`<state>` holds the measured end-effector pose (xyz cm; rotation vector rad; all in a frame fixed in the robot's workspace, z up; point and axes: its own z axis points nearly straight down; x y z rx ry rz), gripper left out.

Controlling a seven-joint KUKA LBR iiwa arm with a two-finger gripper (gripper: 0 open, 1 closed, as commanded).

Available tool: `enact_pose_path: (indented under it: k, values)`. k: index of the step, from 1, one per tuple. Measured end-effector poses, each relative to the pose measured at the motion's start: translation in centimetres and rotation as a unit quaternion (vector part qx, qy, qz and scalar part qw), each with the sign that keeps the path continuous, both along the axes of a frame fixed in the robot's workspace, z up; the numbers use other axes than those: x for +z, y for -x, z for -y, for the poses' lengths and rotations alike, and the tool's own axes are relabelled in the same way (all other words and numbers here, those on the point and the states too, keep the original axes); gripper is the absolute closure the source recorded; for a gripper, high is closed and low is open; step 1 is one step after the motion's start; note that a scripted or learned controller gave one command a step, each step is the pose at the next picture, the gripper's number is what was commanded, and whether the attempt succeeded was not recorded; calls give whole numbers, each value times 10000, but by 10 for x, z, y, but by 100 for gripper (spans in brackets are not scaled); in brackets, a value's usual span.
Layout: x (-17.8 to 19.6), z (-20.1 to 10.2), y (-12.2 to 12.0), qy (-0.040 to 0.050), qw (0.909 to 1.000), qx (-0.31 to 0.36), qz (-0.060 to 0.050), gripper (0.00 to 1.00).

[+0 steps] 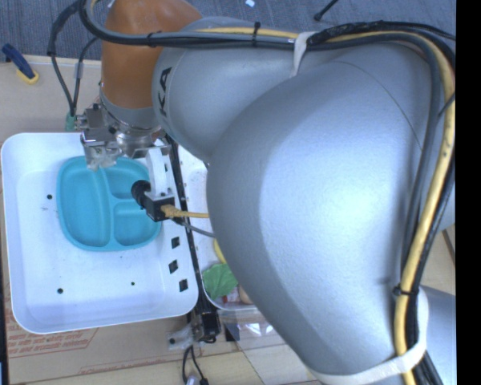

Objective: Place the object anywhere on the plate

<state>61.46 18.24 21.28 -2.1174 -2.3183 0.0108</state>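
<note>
1. Nearest the camera: grey arm (329, 207) covering the right bin, a green object (220, 279) peeking out beside it.
2. Farther: blue plate (96, 207) in left bin (24, 215).
3. Gripper (104, 157) over the plate's far edge; finger state impossible to tell.

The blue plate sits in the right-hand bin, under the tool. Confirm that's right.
Not quite. The camera view shows the blue plate in the left-hand bin, not the right-hand one. The rest holds: the tool is over the plate's top edge, below the arm's orange band.
</note>
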Motion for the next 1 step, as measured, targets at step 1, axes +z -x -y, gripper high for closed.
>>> enact_pose_path:
  k: [1]
  values:
    - [-57, 4, 7, -7, 9877, 1560, -38, 100]
